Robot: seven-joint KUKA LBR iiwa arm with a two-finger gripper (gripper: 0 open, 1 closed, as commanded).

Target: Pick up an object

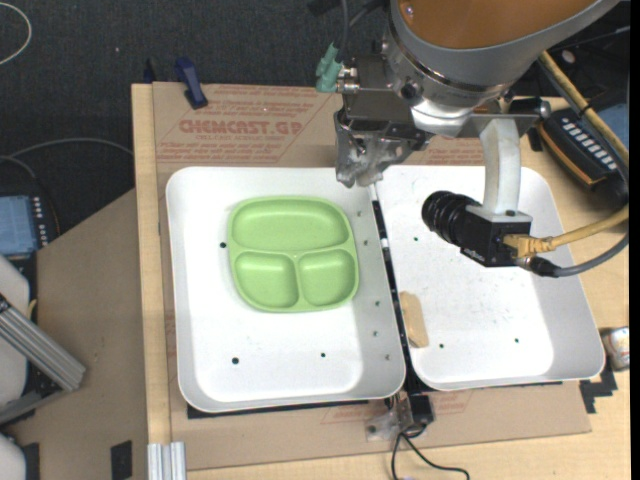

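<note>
A light green divided plate [293,252] lies flat in the left bin [200,338], toward its back half, with three compartments. A small tan flat piece [414,320] rests in the right bin [500,338] against the wall shared by the two bins. My gripper [360,168] hangs over the back end of that shared wall, just right of and behind the plate's far right corner. I see nothing held in it.
A black camera unit [470,228] on a white bracket hangs from the wrist over the right bin's back half. A yellow cable [580,236] trails off it to the right. Cardboard [250,118] lies behind the bins, with a blue clip [190,83] at its back left.
</note>
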